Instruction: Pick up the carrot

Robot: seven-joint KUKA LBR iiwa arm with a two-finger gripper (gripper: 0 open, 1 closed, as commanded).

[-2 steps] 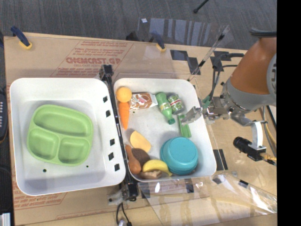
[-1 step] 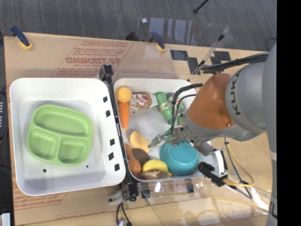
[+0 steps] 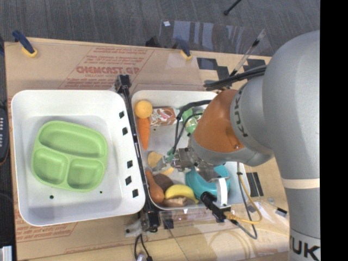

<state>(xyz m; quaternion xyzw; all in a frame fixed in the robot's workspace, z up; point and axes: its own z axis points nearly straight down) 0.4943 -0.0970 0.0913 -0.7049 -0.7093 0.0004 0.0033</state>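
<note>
Carrot (image 3: 143, 132) lies along the right bin's (image 3: 163, 95) left wall — just below an orange (image 3: 143, 109). The claw (image 3: 176, 159) hovers nearby, right of it — its grip, can't tell.

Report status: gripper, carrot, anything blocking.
Gripper low in right bin, fingers unclear. Carrot against left wall, ungrasped. Orange touching its top end.

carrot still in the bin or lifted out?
In the bin. The carrot lies flat along the right bin's left wall, below the orange.
</note>
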